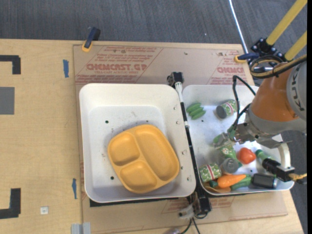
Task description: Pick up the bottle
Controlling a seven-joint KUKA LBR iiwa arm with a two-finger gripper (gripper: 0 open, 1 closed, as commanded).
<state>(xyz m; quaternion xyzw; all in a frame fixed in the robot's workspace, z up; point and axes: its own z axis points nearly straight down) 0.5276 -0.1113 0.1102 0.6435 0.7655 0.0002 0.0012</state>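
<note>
Nearest me, a carrot (230, 181) lies at the right bin (204, 97) front edge. The claw (233, 136) sits low among the clutter mid-bin; I cannot tell its opening or contact. The bottle (225, 108) lies tilted behind it, apart, near the rear wall.

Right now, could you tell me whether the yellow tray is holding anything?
Empty: the yellow tray lies flat in the left bin, its three compartments bare.

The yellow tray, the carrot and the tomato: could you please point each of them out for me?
Yellow tray (142, 158), camera view, on the ridge between its compartments.
Carrot (230, 181), camera view, on the middle of its orange body.
Tomato (246, 155), camera view, on its red top.
</note>
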